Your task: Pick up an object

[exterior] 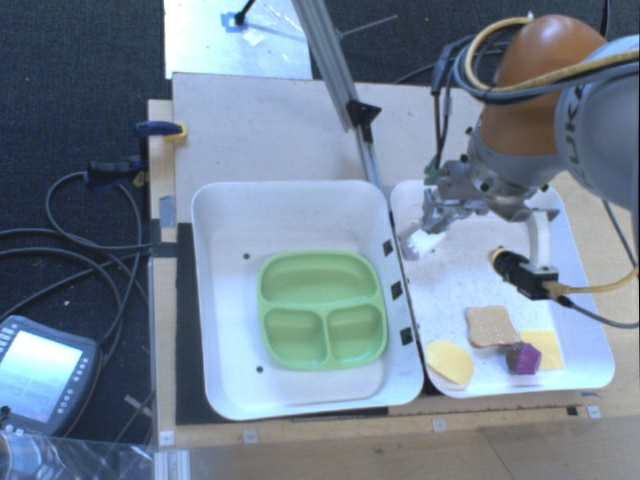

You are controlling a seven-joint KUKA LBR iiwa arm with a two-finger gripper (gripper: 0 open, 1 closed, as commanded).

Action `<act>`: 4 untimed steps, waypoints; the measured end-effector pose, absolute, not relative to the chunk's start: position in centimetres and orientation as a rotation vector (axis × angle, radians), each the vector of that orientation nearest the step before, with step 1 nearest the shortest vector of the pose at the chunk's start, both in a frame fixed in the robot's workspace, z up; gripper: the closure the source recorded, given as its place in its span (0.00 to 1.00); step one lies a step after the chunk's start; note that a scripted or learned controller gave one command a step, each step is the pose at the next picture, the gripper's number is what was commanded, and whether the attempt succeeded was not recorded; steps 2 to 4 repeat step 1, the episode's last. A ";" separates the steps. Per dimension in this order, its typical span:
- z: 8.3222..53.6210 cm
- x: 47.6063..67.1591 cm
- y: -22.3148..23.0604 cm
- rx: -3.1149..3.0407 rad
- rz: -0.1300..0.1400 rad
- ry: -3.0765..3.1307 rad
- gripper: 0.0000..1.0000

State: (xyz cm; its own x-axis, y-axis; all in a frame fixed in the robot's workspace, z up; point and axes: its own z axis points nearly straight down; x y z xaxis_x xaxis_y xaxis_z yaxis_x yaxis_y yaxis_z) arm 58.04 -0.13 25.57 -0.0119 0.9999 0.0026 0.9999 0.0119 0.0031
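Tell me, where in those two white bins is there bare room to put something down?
Left bin: bare floor rings the green divided tray, widest along the far wall and the left side. Right bin: a bare patch in the middle, between the gripper and the toast slice. Its near edge is crowded: toast, yellow chip, purple block, yellow square.

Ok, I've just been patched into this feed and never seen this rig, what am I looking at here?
One fixed camera looks down at a slant on a bench with two shallow white bins. The grey and orange machine reaching in from the right is a robot arm; its claw hangs over the right bin, near a small white object. Whether that is gripped, I cannot tell. That bin holds a toast slice, a purple piece, a yellow round piece and a yellow flat square. The left bin holds a green divided tray.
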 end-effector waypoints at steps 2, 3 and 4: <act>24.1 59.7 5.3 2.209 0.004 2.233 1.00; 24.1 59.7 5.3 2.209 0.004 2.233 1.00; 24.1 59.7 5.3 2.209 0.004 2.233 1.00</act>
